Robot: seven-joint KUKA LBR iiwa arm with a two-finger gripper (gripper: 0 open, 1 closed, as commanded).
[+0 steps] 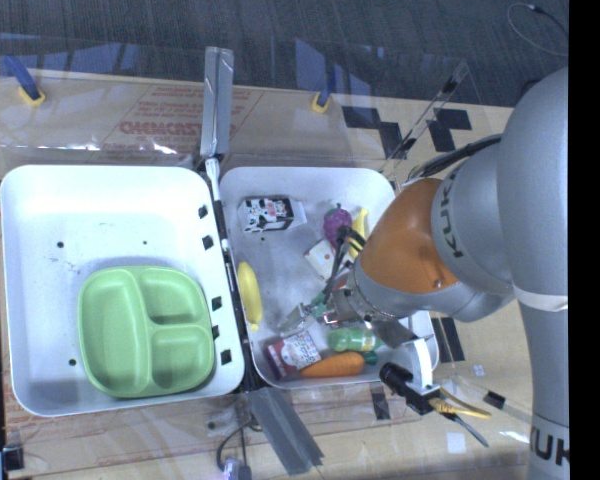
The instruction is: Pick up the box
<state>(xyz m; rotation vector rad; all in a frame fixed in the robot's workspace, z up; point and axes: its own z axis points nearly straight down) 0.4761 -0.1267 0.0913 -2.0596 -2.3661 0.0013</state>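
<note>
The pincer (315, 313) hung low in the right bin (280, 183), well below the cow-patterned box (268, 214), its grip seemingly empty though I cannot tell.

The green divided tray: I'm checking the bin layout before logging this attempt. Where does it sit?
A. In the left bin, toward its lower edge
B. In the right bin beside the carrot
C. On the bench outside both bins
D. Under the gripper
A: the green divided tray lies inside the left bin, in its lower part, while the carrot is in the right bin.
</note>
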